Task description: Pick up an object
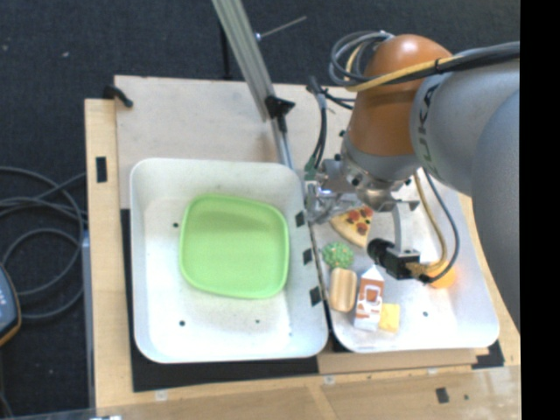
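I see the arm [437, 103] reaching in over the right one of 2 white bins [455, 313] on the desk [175, 112]. The left bin [157, 322] carries a green plate [234, 245]. The tool [337, 195] hangs by the right bin's near-left corner; I cannot tell its state. Below it lie a pizza slice [355, 224], broccoli [338, 255], a bread roll [341, 289], a carton [371, 297] and a yellow block [389, 318].

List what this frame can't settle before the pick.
- Gripper: fingers masked by the wrist above them; state unreadable.
- Right bin: far half covered by the arm.
- Pizza slice: top edge under the wrist.
- Orange item: mostly behind the cable; identity unclear.
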